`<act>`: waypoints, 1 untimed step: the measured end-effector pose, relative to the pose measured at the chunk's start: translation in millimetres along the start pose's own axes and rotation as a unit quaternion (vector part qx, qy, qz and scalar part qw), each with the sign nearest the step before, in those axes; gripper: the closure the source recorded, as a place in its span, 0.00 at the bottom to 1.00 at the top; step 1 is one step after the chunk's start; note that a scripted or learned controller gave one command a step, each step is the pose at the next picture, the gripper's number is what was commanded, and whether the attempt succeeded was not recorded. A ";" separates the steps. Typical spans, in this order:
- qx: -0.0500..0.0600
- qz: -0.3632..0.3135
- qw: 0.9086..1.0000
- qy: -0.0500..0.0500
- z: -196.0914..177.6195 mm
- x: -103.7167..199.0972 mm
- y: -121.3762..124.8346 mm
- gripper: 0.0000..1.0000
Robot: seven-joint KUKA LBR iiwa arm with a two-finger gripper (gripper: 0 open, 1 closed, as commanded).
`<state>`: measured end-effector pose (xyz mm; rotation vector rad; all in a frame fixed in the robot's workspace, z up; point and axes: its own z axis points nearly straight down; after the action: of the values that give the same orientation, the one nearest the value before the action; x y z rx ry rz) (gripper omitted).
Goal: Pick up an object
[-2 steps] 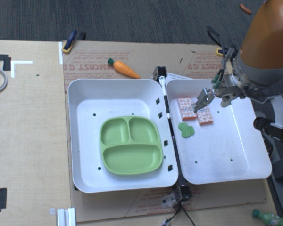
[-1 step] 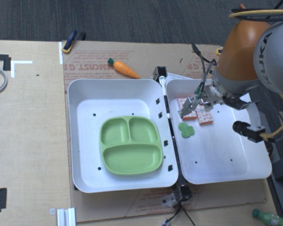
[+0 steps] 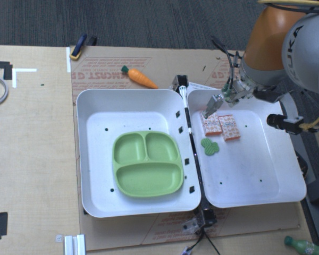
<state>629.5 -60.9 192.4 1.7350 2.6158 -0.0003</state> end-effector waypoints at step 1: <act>0.000 -0.188 0.982 0.001 -0.2 24.4 -36.2 0.00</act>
<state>586.6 -52.5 192.5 1.2122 2.8967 0.0001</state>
